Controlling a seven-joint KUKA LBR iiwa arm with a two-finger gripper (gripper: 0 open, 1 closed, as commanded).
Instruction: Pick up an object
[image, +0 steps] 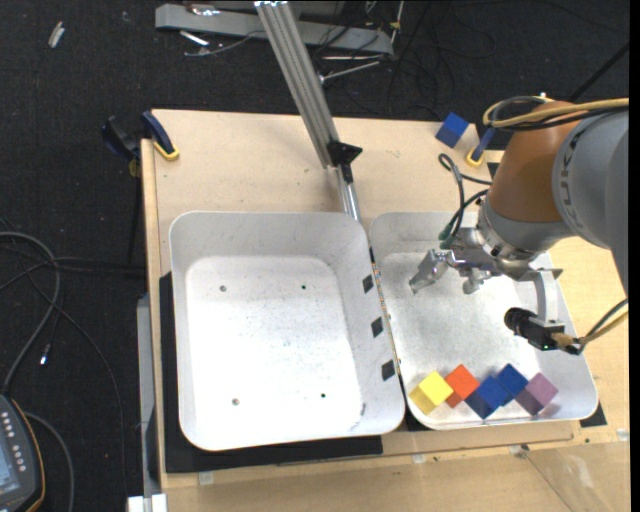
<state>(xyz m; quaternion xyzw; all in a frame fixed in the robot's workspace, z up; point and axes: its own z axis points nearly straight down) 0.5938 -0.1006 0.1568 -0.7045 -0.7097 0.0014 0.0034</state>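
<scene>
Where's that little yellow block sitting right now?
The yellow block lies in the right bin, at its near left corner, beside the orange block at the left end of a row of blocks.

Two bins side by side on a bench (260, 150): left bin (200, 300), right bin (400, 250). In the right bin, along its near edge, a row of four blocks (485, 388) touching one another. Above the right bin's middle, the gripper (448, 274). Behind the right bin, on the bench, another block (453, 129).
</scene>
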